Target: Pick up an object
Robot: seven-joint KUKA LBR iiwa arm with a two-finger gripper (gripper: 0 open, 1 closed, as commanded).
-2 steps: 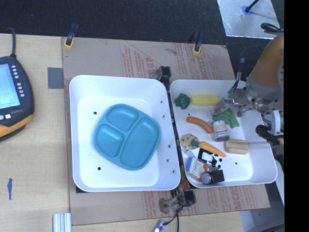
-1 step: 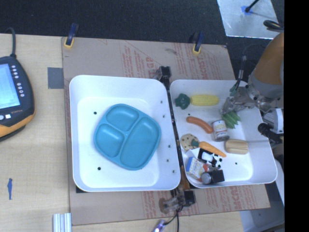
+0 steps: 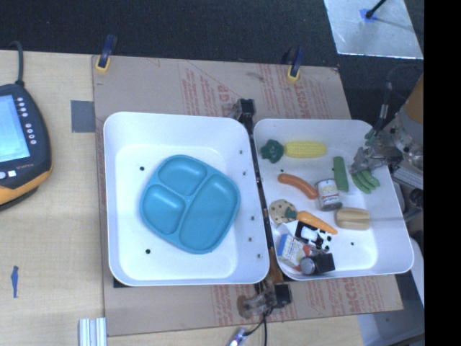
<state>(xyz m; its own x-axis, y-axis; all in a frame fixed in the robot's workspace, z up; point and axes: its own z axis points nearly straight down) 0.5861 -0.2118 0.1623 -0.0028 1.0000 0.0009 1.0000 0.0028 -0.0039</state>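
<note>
My metal gripper (image 3: 371, 157) sat over the right edge of the right white bin (image 3: 389, 265), but it was too small and blurry for me to make out how it stood. It covered the top of a green bumpy toy (image 3: 365, 182). My grey arm was cut off at the right side. A heap of small toys (image 3: 308, 247) lay at the front of that bin, piled so close I could not tell them apart. The orange and black tablet (image 3: 18, 146) was cut off at the left edge.
</note>
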